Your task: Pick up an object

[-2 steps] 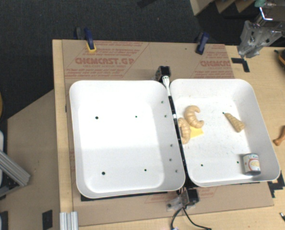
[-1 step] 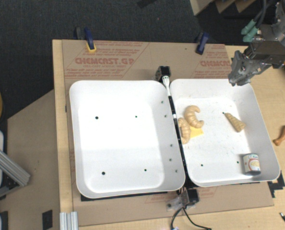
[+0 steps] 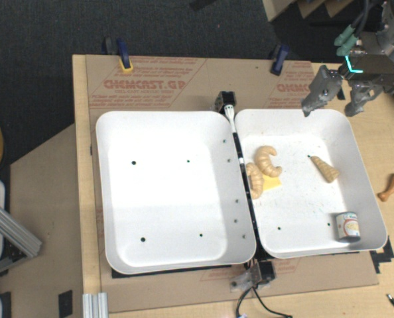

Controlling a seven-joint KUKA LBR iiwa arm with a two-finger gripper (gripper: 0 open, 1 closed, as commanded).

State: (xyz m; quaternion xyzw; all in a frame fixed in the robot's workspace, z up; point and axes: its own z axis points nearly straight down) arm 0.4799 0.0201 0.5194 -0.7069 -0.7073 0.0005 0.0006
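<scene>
"CHEMCAST GP" (red print) on board

One fixed camera looks down from above at a slant, far enough back to take in both white bins: the left bin sits mid-frame, the right bin beside it, with dark floor beyond the bench.
</scene>
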